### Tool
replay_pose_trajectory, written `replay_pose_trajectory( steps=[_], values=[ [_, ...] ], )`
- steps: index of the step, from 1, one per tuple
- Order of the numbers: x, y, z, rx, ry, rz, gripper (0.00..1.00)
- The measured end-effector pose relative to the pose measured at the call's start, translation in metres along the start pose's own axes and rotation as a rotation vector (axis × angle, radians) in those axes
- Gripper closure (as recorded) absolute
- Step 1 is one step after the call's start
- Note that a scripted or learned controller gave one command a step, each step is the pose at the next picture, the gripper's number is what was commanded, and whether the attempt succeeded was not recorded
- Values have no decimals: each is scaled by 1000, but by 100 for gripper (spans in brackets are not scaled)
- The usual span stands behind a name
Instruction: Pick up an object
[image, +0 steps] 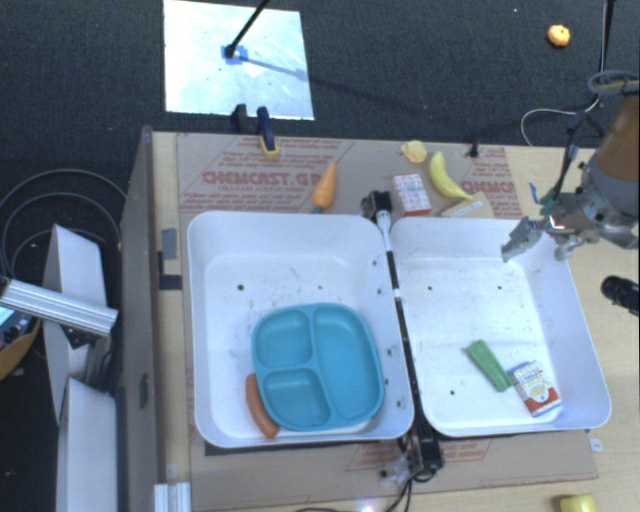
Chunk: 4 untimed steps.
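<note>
In the right bin (440, 260), a green stick-shaped object (487, 364) lies near the front. A small white, red and blue carton (536, 388) lies just to its right. The left bin (230, 250) holds a blue divided plate (317, 366) with an orange sausage (260, 405) along its front left edge. My gripper (540, 240) hangs over the back right corner of the right bin, well behind the green object and the carton. Its fingers (519, 243) are spread open with nothing between them.
Behind the bins on the cardboard lie a carrot (323, 186), a small pink box (411, 193), a banana (446, 176) and a yellow lump (414, 152). A blue and yellow clamp (265, 130) stands at the cardboard's back edge. An orange ball (558, 36) sits on the floor, far right.
</note>
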<state>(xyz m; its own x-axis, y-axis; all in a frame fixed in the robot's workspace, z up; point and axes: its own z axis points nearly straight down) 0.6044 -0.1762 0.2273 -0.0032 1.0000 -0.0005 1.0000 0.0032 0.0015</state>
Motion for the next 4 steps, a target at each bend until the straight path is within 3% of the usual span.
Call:
replay_pose_trajectory(
  steps=[1, 2, 3, 4],
  values=[
    [19, -43, 88, 9, 3, 2, 0],
    [62, -93, 145, 4, 3, 3, 0],
    [60, -89, 132, -4, 1, 2, 100],
    [60, -90, 132, -3, 1, 2, 0]
  ],
)
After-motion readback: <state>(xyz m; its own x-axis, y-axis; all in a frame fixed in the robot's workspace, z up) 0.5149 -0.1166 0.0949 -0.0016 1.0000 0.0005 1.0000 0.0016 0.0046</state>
